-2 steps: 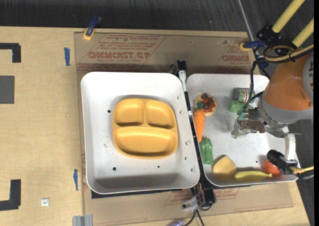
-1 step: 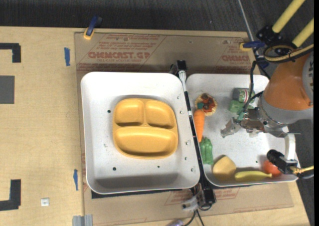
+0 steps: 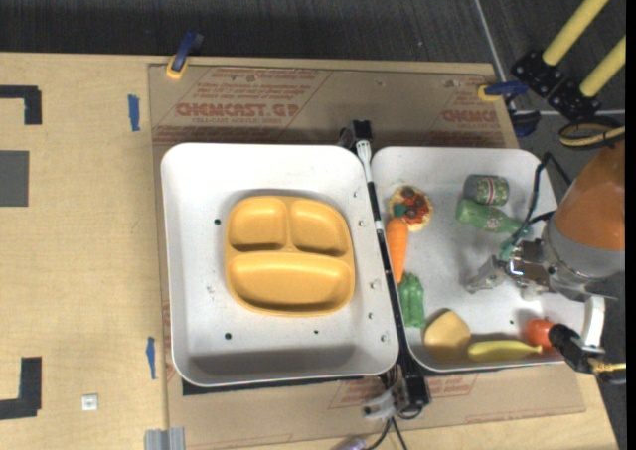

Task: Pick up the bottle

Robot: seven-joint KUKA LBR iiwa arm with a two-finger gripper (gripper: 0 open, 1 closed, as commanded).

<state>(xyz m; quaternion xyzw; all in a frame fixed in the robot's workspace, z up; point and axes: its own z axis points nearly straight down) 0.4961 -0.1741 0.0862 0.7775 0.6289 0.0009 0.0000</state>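
Here the arm [image 3: 596,229] reaches in from the right over the right bin [image 3: 452,162], its orange band above the bin's right edge. The gripper [image 3: 487,277] is low over the bin's middle, a metallic tip pointing left. Whether it stands apart or together cannot be told from this angle, and nothing shows clamped in it.

The bottle [image 3: 480,212] is green and lies on its side in the far part of the right bin, just beyond the gripper and apart from it. A grey-green drum [image 3: 488,188] sits right behind it, touching or nearly so; whether the two are joined is unclear.

Along the bin's left wall lie a round patterned toy [image 3: 410,205], a carrot [image 3: 397,244] pointing towards the near side, and a green piece [image 3: 410,299] below the carrot. At the near wall are a yellow lump [image 3: 447,329], a banana [image 3: 502,348] just beside it, and a red-orange bit [image 3: 540,331] near the arm's lower parts.

The left bin [image 3: 189,239] holds a yellow tray [image 3: 290,251] with three compartments, set about in its middle. Both bins rest on a cardboard sheet [image 3: 238,100] on the bench [image 3: 70,239].
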